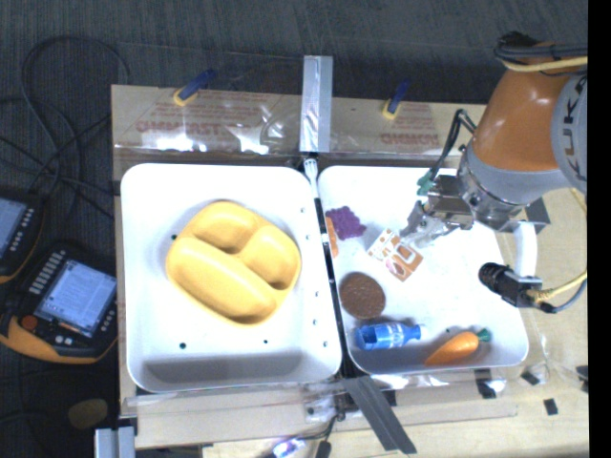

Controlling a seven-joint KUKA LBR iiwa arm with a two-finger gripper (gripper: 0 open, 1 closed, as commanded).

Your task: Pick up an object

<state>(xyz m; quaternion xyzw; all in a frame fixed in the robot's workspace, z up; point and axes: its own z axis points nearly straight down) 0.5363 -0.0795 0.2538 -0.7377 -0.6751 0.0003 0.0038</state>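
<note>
- Reaching into the right bin [496, 346], the arm puts its pincer [427, 229] low over the upper middle of that bin, just beside a small white card with orange print [395, 254].
- Pincer state: cannot tell. The wrist housing hides the tips and the slanted view blurs them, and nothing is visible between them.
- Candidate objects in the right bin: the card nearest the pincer; a purple piece [346, 223] to its left by the divider; a brown disc [363, 295] below it; a blue bottle [388, 334] lying flat and an orange carrot [452, 347] along the near wall.
- Left bin [143, 351] holds a large yellow lump [232, 260], well apart from the arm.
- Step judged: approach or descent onto the card; no lift in evidence.
- Next move, as judged: the tips must straddle the card before closing. It looks thin and flat, so they would need to reach the bin floor, and the card could slide away.
- Risk: closing on nothing.
</note>
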